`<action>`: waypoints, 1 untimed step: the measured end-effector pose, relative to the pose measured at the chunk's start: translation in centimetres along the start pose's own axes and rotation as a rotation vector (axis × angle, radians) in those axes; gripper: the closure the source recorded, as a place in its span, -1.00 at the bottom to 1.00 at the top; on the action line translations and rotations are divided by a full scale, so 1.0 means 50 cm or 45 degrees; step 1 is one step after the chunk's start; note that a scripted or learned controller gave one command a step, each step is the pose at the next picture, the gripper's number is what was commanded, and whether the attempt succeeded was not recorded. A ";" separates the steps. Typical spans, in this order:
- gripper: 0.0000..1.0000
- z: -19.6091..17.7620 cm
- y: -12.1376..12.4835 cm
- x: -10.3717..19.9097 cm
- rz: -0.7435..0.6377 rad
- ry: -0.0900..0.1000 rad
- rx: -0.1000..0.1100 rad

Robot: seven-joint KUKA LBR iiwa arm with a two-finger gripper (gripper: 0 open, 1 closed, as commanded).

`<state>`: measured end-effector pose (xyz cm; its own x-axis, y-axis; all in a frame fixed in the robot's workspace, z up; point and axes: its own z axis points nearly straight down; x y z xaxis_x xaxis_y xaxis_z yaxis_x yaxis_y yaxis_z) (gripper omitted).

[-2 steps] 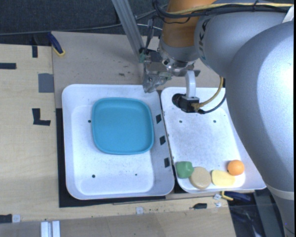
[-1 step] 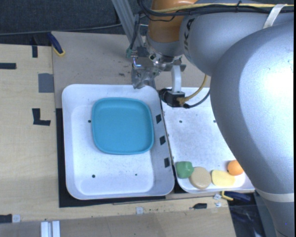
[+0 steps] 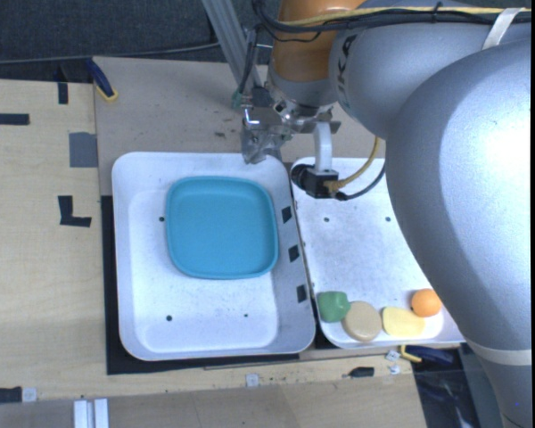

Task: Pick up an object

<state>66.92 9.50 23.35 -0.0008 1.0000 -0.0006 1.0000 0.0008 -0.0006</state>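
Note:
A teal square plate [image 3: 221,226] lies flat in the left white bin [image 3: 143,328]. Along the front edge of the right bin [image 3: 352,239] sit a green piece [image 3: 333,306], a tan round piece [image 3: 363,320], a yellow piece [image 3: 401,321] and an orange ball [image 3: 425,302]. My gripper [image 3: 260,148] hangs over the far edge of the left bin, just beyond the plate's far right corner. Nothing shows between its fingers.
The big grey arm covers the right side of the view and part of the right bin. A black cable clip [image 3: 314,181] hangs beside the gripper at the bins' shared wall. Tape marks dot the wooden bench [image 3: 36,239] on the left.

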 end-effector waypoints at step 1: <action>-1.00 0.000 0.000 0.000 0.000 0.000 0.000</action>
